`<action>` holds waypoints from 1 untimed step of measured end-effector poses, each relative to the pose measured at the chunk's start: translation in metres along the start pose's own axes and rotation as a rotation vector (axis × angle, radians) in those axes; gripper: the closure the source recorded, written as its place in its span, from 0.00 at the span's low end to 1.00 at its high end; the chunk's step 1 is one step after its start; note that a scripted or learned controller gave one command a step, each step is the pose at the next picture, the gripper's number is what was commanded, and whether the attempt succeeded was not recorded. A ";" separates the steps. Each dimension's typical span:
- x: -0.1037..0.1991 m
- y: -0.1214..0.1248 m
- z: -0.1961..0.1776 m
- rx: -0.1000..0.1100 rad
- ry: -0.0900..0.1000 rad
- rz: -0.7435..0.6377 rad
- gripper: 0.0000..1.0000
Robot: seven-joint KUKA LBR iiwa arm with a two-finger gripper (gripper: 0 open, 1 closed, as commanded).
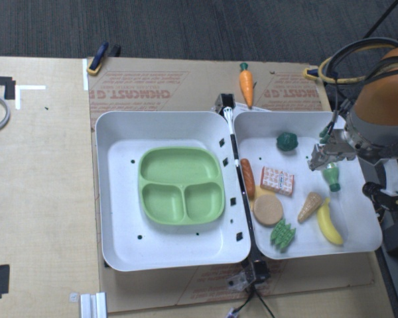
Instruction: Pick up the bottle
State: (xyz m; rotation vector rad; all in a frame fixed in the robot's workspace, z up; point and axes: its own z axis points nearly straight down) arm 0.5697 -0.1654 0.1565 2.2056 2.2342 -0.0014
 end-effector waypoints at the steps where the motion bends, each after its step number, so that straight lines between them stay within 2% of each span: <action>1: -0.021 -0.061 -0.068 0.001 0.001 0.069 1.00</action>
